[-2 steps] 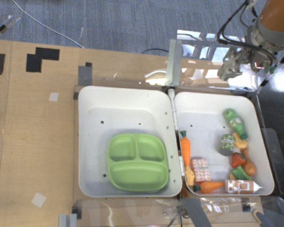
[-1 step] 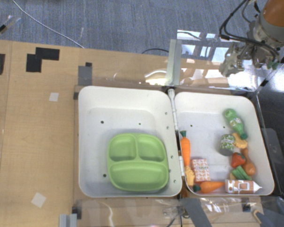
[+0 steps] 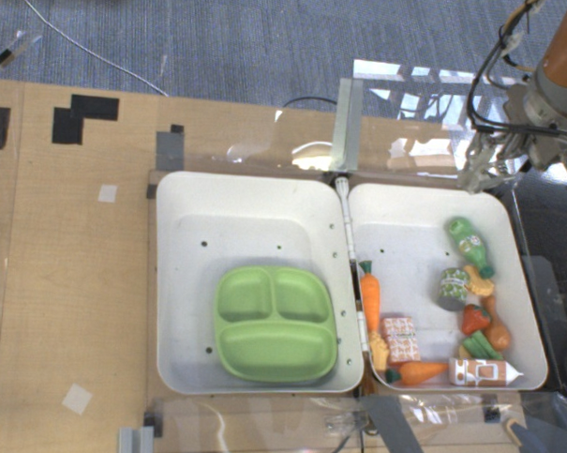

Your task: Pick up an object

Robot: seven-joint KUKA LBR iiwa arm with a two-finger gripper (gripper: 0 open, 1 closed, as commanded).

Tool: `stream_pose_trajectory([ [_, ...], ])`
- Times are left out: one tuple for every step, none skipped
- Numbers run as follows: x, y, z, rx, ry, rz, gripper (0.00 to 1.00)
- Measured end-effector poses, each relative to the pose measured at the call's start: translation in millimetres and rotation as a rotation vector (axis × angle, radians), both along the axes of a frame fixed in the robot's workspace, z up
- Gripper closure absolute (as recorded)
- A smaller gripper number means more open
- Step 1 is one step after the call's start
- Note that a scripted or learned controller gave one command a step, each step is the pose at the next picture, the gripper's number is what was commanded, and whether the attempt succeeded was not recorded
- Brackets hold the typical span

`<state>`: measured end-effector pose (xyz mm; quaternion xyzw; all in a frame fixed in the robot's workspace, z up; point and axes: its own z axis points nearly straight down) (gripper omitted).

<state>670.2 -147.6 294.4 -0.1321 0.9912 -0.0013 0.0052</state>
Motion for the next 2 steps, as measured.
stream_pose_trajectory([
  [-50,46,-64,0.002,0.005,0.108,1.0],
  [1,21,15,-0.001,-0.007,0.065,1.0],
])
